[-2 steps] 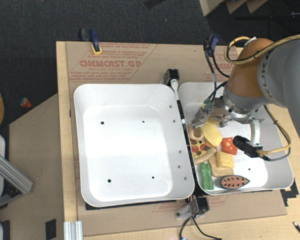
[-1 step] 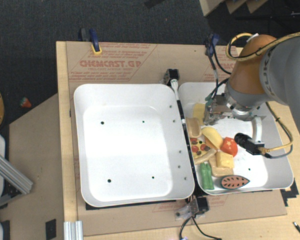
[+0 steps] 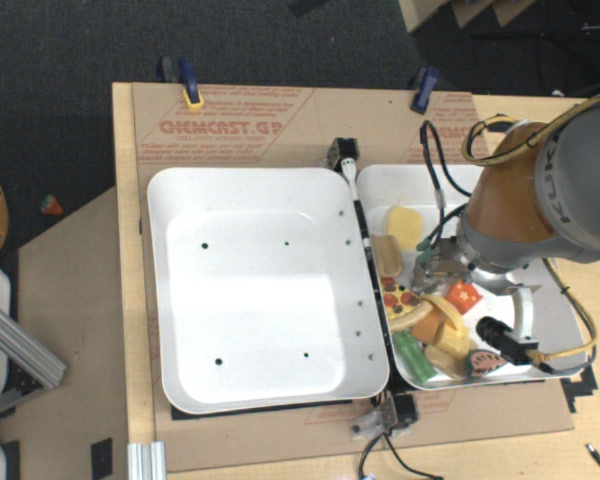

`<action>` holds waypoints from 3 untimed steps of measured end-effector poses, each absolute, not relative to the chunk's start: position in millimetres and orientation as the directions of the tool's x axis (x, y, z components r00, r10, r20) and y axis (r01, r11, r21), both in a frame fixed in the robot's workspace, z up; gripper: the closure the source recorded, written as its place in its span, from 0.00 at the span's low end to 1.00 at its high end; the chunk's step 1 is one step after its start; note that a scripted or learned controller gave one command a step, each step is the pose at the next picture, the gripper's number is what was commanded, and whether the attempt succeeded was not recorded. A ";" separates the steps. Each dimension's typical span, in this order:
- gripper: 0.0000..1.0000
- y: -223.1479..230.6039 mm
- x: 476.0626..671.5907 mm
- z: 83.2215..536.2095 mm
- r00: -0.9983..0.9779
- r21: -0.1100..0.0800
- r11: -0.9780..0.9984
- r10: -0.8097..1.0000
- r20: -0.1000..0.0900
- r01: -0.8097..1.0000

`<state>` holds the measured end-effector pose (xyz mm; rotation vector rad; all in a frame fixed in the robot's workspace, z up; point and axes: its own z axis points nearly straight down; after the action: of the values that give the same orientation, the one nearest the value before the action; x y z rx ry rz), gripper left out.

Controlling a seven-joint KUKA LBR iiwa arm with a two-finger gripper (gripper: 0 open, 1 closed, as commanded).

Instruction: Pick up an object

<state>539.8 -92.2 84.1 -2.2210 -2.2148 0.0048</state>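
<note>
Hovering low over toy food [image 3: 435,323] piled in the right bin [image 3: 555,313], the tool [image 3: 430,273] has a grip I cannot tell; pieces look light, rigid, slippery.

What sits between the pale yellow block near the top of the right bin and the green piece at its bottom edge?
In the camera view, between the pale yellow block and the green piece lie a tan oblong piece and a pizza-slice toy.

The gripper [image 3: 432,268] hangs over the right bin [image 3: 380,180], among the objects heaped there. A banana-like piece [image 3: 405,226] lies just behind it, a pizza slice [image 3: 408,314] just before it. The left bin [image 3: 180,193] sits well to its left, the two bins touching.
</note>
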 end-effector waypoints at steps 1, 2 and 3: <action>1.00 -71.9 547.2 307.2 -0.003 0.021 0.003 1.000 -0.002 1.000; 1.00 15.2 562.3 485.3 -0.009 0.023 0.009 1.000 0.001 1.000; 1.00 66.1 533.3 316.2 -0.005 -0.019 0.005 1.000 0.000 1.000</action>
<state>533.3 66.1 316.2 -2.2062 -2.2175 0.0208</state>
